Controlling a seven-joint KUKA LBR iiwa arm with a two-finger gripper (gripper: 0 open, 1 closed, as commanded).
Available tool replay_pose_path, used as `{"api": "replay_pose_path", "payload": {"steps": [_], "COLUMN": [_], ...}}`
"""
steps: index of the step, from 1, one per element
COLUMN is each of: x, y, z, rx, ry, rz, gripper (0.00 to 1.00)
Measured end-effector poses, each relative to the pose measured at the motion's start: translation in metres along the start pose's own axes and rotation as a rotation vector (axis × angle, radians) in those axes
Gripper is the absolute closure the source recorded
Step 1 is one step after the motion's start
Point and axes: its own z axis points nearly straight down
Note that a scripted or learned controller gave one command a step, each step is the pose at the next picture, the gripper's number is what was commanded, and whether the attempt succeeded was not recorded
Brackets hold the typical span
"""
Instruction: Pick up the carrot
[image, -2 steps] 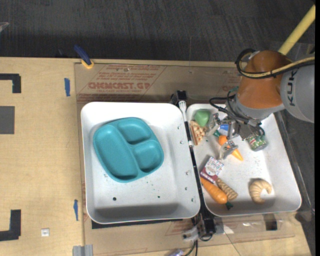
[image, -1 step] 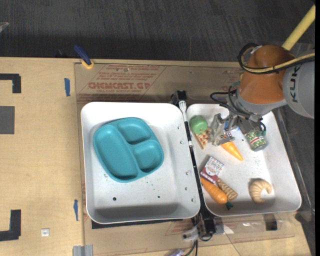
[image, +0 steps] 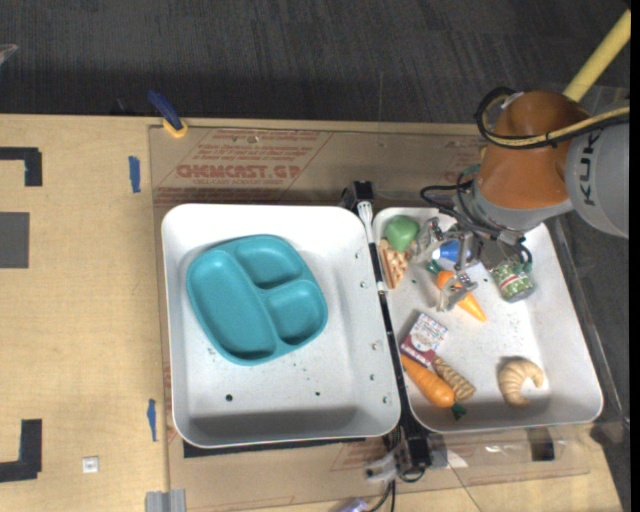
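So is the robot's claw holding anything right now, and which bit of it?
It cannot be told. The gripper hangs over the clutter in the right white bin, apart from the long orange carrot near the front.

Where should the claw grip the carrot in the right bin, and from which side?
Grip the carrot mid-body, claw coming straight down, fingers closing across its width. It lies flat, diagonal near the bin's front-left corner; the bin wall and a striped brown piece crowd its sides.

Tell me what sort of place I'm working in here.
Most likely a robotics lab bench set up for pick-and-place trials: two shallow white bins sit side by side on a cardboard sheet, toy food such as the carrot is scattered in one, and tape marks dot the bench.
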Motion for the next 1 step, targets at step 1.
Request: {"api": "replay_pose_path", "payload": {"steps": [1], "x": [0.0398], "y": [0.0165], "z": [0.0124], "rx": [-0.001], "ry": [0.008], "rz": [0.17], "gripper": [0.0]}}
